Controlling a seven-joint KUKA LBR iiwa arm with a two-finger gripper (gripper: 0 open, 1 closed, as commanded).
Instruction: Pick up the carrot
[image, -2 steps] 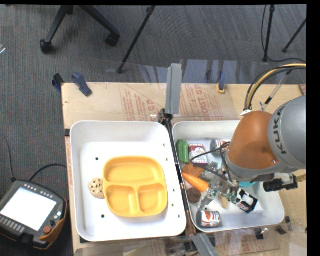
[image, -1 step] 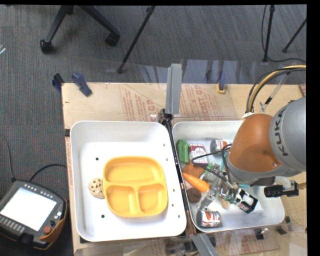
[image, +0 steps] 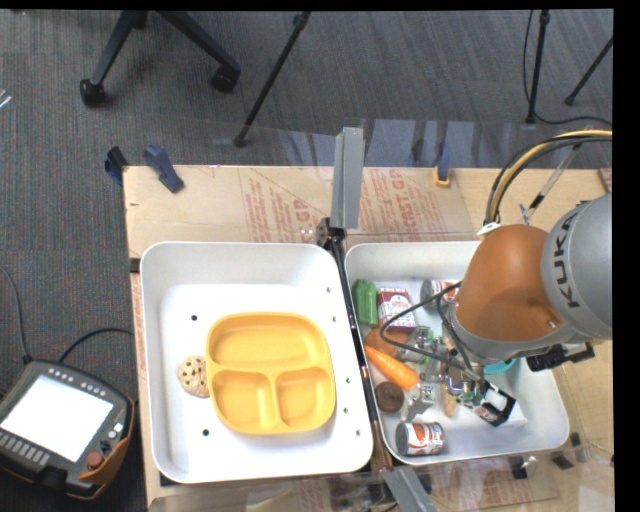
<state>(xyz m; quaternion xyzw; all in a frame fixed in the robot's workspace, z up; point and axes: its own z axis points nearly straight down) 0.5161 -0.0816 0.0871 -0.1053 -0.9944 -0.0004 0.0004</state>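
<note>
Camera view, carrot in right bin

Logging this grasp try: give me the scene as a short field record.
arm: over the right bin, orange band above the wrist
gripper: low in the right bin, just right of the carrot
carrot: lying at the right bin's left side, not lifted
near carrot: green item, can
left bin: yellow tray, cookie

A robotics lab: a grey robot arm reaches over two white bins on a cardboard-topped desk, with tripod legs, a control tablet and grey carpet around.
</note>
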